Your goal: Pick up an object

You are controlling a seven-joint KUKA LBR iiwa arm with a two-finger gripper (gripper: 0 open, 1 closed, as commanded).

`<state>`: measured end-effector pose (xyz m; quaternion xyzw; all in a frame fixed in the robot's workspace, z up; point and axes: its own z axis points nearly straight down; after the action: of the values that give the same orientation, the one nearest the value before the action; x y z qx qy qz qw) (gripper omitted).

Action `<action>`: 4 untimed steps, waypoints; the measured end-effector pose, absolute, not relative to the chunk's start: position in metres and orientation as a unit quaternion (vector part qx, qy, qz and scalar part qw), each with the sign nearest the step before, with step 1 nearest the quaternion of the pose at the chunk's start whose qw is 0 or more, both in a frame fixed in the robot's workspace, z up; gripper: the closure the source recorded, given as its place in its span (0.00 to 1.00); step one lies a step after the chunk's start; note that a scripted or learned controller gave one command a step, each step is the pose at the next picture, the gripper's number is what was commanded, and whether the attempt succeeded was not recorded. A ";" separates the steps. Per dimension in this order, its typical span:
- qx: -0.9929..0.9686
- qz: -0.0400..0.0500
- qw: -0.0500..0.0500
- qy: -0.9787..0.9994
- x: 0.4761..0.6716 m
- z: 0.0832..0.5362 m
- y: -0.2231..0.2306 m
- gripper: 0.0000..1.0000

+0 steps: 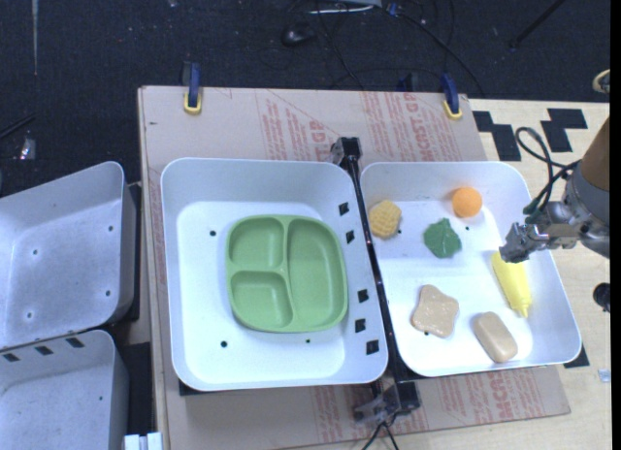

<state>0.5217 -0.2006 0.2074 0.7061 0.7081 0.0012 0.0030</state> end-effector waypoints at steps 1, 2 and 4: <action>0.706 0.001 0.003 0.708 0.514 0.264 -0.199 1.00; 0.704 0.001 -0.001 0.710 0.512 0.266 -0.139 1.00; 0.704 0.000 -0.001 0.710 0.513 0.264 -0.028 1.00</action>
<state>0.5126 -0.0280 0.2645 0.7042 0.7100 0.0003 -0.0013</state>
